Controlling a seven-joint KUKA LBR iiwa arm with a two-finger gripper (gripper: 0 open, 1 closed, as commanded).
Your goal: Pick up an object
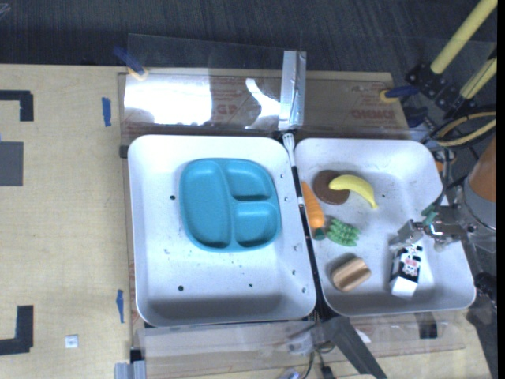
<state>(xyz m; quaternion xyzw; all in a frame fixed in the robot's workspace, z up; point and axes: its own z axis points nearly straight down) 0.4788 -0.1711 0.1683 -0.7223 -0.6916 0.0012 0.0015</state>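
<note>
While the gripper [416,234] hangs low over the right bin [379,152], just above the milk carton [407,271], nothing sits between its fingers. Whether they are spread or closed I cannot tell, so the pick looks not yet made.

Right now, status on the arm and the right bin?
Gripper low over the right bin, above the milk carton; nothing seen held. Banana, carrot, bread roll lie apart. Blue tray alone in left bin.

The arm enters at the right edge of the frame — its orange band shows there — and the pincer [417,231] reaches leftward at mid-height, metal fingers low.
</note>
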